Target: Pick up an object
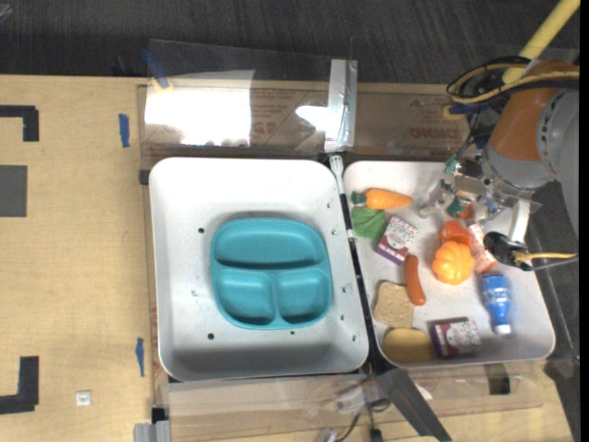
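My gripper (457,203) hangs over the right bin (538,339), just above the pepper (453,261); I cannot tell its finger state; carrot (386,198), sausage (415,280), bottle (495,302) nearby; tray (271,270) fills the left bin (175,247).

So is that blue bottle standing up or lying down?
Lying down: the blue bottle rests lengthwise on the right bin's floor, its cap end toward the front rim.

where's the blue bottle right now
In the camera view the blue bottle lies in the right-hand bin, near its right edge, just right of the orange pumpkin-shaped toy and above-right of the dark can.
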`<state>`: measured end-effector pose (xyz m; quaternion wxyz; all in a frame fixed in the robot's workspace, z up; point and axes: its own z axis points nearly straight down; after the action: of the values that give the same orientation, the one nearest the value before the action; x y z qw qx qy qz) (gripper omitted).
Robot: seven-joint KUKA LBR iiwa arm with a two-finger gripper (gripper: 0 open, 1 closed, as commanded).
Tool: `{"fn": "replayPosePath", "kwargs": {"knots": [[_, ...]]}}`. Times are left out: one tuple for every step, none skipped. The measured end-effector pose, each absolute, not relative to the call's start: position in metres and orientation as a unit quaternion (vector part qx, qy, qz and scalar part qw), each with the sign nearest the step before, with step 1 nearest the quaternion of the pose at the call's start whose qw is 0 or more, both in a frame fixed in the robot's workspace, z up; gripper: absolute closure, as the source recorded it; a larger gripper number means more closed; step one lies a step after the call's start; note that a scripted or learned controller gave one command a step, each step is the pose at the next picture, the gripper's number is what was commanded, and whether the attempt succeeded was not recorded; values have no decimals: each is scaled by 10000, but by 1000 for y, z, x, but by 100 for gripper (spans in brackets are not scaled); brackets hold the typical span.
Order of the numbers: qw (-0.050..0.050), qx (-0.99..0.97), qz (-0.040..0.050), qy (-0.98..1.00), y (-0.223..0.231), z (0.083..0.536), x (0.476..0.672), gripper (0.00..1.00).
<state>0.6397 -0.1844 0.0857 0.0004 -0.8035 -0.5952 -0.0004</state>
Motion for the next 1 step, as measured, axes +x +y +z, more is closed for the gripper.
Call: {"fn": "replayPosePath", "kwargs": {"knots": [[-1, -8758, -7, -4828, -182, 87, 535, 0]]}}
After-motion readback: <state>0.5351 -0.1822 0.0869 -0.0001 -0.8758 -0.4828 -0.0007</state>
